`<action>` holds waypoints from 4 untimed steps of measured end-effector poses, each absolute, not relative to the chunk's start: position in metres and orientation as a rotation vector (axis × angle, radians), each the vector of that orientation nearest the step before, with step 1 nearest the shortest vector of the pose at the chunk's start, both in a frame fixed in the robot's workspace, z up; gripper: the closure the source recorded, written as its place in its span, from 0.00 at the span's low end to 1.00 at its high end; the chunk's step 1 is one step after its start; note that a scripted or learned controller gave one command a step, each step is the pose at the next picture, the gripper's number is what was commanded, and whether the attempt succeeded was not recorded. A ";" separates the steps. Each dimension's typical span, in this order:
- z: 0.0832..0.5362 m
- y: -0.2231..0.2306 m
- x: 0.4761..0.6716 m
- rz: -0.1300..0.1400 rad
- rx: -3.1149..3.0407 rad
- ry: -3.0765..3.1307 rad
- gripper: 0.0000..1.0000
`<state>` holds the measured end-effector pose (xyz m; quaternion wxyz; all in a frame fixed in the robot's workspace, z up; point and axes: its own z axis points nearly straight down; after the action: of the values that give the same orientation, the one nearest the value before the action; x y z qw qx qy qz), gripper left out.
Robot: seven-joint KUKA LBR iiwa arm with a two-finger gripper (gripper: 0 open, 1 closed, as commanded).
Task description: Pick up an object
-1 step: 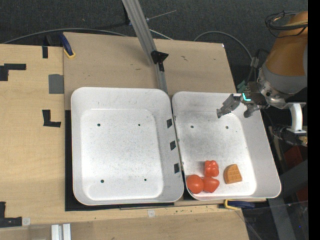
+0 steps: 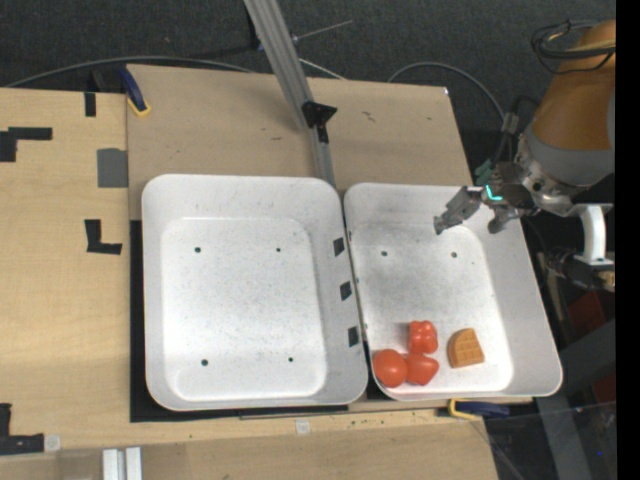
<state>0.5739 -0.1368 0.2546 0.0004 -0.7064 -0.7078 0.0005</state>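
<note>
**Gripper spread above the right bin, nothing in it**

The gripper (image 2: 470, 215) hangs over the far right corner of the right bin (image 2: 400, 218), fingers parted and holding nothing (a small teal light glows at its wrist). Three red pieces (image 2: 410, 356) huddle touching one another at that bin's near edge, an orange-brown block (image 2: 465, 348) just beside them. The left bin (image 2: 170, 268) sits alongside, touching

bench (image 2: 250, 128): tan wood | floor (image 2: 120, 8): dark, possibly carpet
</note>
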 end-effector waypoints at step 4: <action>0.106 -0.130 0.565 0.003 -2.217 -2.222 1.00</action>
<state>0.5647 -0.1305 0.1062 0.0015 -0.7064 -0.7078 0.0011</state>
